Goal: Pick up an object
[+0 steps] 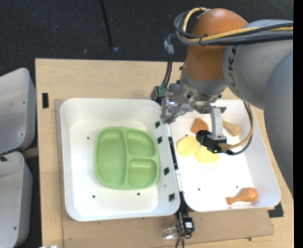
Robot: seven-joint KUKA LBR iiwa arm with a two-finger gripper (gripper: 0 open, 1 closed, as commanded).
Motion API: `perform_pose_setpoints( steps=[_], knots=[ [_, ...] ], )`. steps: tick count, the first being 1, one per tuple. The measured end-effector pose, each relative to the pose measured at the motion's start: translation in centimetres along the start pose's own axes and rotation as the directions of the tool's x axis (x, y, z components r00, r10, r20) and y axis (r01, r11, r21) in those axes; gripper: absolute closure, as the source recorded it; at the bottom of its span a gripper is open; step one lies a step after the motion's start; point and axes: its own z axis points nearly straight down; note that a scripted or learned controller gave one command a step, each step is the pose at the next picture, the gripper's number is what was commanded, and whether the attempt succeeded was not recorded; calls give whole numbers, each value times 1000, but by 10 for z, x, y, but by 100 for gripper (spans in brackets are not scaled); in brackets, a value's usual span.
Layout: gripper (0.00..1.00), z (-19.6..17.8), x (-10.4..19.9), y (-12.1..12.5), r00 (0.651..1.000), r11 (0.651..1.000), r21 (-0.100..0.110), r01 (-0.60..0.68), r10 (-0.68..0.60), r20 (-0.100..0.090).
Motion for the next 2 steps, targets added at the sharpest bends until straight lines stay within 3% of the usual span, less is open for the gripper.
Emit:
perform_pose_setpoints(
  steps=[1,2],
  knots=[
    [100,10,42,-16,1000,1000,-1,-1,1,0],
    [0,10,40,-16,1000,1000,-3,-4,4,0]
  ],
)
